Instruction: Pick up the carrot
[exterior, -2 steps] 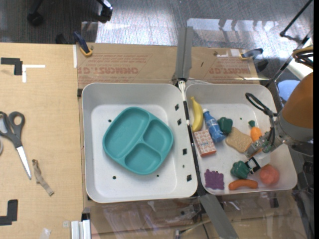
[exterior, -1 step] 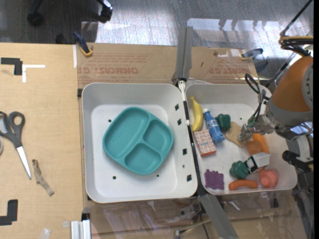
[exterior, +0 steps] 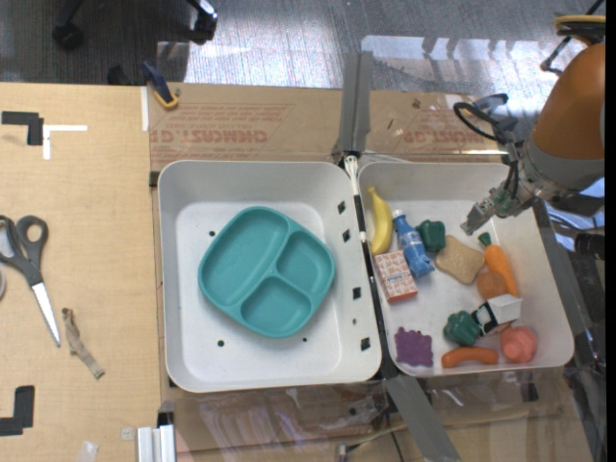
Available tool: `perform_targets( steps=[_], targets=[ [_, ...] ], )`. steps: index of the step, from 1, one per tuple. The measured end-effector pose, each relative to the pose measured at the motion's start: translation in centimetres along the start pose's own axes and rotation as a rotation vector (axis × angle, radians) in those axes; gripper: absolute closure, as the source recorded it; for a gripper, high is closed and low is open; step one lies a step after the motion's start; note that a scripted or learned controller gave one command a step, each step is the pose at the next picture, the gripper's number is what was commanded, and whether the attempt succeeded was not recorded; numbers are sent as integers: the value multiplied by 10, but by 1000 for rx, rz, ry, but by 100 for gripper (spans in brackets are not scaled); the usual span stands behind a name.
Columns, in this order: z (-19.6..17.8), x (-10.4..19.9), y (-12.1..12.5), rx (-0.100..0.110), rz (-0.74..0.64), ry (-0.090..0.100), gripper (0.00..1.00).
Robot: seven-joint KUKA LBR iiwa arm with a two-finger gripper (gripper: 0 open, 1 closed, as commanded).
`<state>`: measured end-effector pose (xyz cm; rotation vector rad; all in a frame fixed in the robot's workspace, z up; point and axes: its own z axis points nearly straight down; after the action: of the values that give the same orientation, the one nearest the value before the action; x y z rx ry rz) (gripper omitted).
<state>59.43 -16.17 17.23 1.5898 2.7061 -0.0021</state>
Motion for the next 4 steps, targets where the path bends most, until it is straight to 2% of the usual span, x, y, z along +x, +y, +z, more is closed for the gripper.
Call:
perform_targets(
  steps=[1,2,3,4],
  targets=[
    [75,26,-68,0,-184,4,100],
    [2,56,4,0,13,2,100],
    [30,25,-36,-1,-497,3,100],
    [-20,87,4,-2,-535,1,100]
  ],
)
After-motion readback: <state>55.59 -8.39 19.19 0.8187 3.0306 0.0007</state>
